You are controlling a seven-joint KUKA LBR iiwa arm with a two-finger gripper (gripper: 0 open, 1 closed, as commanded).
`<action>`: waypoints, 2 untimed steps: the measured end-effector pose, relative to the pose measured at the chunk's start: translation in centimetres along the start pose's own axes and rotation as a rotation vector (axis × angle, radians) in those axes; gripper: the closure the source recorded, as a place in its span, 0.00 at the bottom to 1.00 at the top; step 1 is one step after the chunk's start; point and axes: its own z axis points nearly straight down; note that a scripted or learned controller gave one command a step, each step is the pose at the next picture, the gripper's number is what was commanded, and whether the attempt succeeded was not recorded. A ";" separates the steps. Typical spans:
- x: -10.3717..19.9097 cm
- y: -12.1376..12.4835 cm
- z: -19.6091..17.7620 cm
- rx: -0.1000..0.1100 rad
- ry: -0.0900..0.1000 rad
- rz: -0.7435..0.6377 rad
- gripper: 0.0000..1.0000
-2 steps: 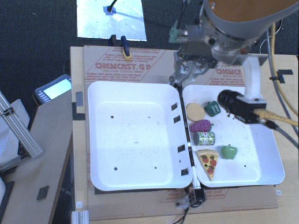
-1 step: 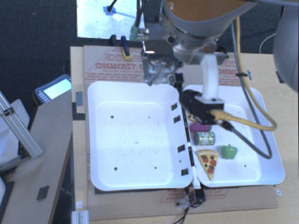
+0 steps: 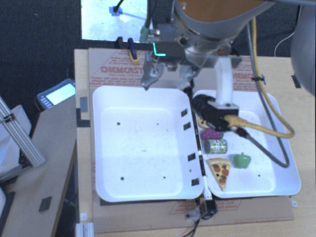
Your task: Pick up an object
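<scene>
My gripper (image 3: 166,82) hangs over the far rim of the left bin (image 3: 106,132), near the divide between the two bins. Its two fingers (image 3: 149,78) stand apart, open, with nothing between them. In the right bin (image 3: 276,181) lie a purple bunch of grapes (image 3: 213,134), a small green can (image 3: 216,145) on its side, a green pepper (image 3: 241,160) and a toy pizza slice (image 3: 220,172). All of these sit below and to the right of the gripper, well apart from it.
A black fitting (image 3: 211,111) with a yellow cable (image 3: 266,127) and a grey hose drapes across the right bin's far half, beside a white post (image 3: 223,85). Black clips (image 3: 190,142) line the rim between the bins. A phone-like device (image 3: 55,95) lies left of the bench.
</scene>
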 end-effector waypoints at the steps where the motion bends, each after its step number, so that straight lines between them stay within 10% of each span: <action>1: 0.0 0.0 -1.2 -0.003 0.002 -0.002 1.00; 2: 0.0 0.0 -1.1 -0.002 0.002 -0.002 0.00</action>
